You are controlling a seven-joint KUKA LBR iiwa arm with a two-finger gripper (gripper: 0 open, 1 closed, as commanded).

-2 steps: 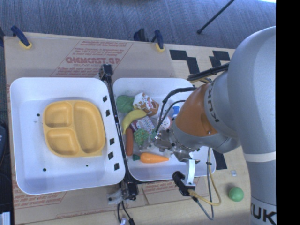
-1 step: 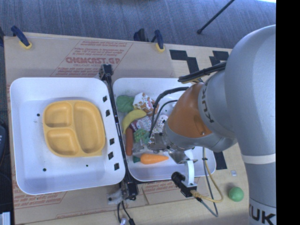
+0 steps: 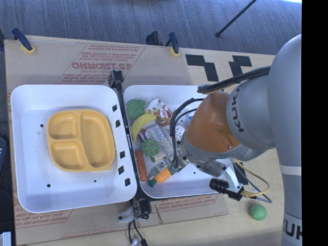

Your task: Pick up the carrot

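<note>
A grey arm (image 3: 287, 111) with an orange band (image 3: 210, 124) reaches in from the right over a cardboard-covered worktop (image 3: 97, 60) bearing two shallow white bins side by side. The left bin (image 3: 25, 188) holds a yellow tray (image 3: 81, 139) with three compartments. The right bin (image 3: 179, 189) is crowded with toy food along its left half: a green leafy piece (image 3: 135, 108) at the top, a banana (image 3: 141, 123) below it, a printed packet (image 3: 160, 111) beside them, and a green knobbly piece (image 3: 150, 148) near the middle. The carrot (image 3: 162, 176) lies near the bin's front wall, just below the wrist; an orange-red stick (image 3: 140, 166) lies along the left wall beside it. The pincer (image 3: 171, 165) sits low in the right bin, close above the carrot, but the wrist and clutter hide its tips, so whether it is open, closed or gripping anything cannot be told. A green ball (image 3: 258, 211) rests on the worktop outside the bins, at front right.
</note>
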